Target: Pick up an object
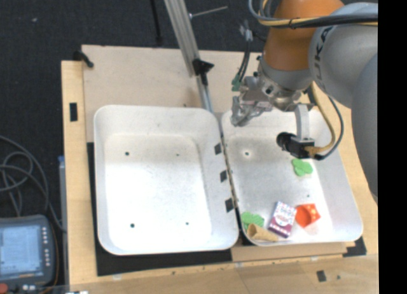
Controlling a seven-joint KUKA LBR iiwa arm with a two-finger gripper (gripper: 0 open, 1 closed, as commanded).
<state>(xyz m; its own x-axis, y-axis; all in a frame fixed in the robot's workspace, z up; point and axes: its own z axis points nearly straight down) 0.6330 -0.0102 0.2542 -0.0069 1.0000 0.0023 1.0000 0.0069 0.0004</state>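
Observation:
My gripper hangs over the far left corner of the right bin, close to the divider between the two bins. I see nothing between its fingers. The objects lie well away from it. A green piece rests near the right side of the right bin. Along that bin's near edge lie a small green object, a tan cone-shaped piece, a purple and white packet and a red object.
The left bin sits beside the right one. A slanted metal pole rises behind the bins. A black cable with a connector hangs from the wrist over the right bin. A tablet sits at lower left.

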